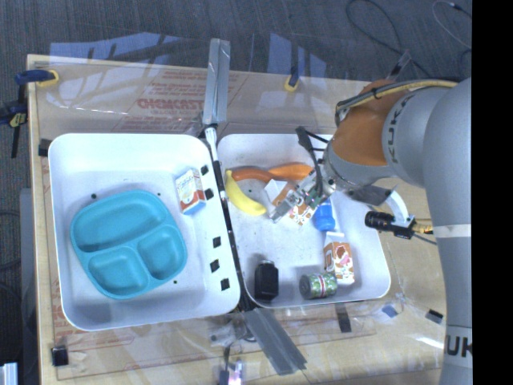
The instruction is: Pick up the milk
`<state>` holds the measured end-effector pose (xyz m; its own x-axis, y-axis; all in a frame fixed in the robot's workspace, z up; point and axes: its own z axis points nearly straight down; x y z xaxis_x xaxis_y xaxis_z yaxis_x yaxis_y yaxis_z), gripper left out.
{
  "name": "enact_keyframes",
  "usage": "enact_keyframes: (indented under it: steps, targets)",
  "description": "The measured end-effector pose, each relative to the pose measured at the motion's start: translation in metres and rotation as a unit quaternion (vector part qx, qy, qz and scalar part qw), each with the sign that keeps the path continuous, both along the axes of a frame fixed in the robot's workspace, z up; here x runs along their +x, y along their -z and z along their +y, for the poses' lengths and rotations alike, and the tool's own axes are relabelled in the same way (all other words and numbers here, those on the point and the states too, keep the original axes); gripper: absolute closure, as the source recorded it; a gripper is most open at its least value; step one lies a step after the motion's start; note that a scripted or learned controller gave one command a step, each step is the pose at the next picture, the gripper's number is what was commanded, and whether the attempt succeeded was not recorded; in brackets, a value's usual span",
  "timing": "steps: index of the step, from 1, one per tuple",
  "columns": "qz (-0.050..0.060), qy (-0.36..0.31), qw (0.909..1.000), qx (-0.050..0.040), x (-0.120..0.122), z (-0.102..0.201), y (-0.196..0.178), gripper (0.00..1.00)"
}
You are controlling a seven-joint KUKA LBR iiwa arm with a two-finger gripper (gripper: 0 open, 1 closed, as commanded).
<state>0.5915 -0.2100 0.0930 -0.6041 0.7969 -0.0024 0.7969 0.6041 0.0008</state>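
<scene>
A small white milk carton with orange-red print lies in the left bin, close to the divider and just above the blue plate. My gripper is in the right bin, low over its middle, well to the right of that carton. It hangs above a small red-and-white packet, between the banana and a blue bottle. The grey arm with its orange band reaches in from the right.
A blue divided plate fills much of the left bin. The right bin holds a banana, a carrot, a blue bottle, a brown-and-white carton, a green can and a black object.
</scene>
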Motion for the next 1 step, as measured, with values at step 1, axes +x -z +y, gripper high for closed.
enact_keyframes:
  steps: [1]
  targets:
    - [0.000,-0.002,1.0000,-0.0005,0.0010,0.0004,-0.0095,1.00]
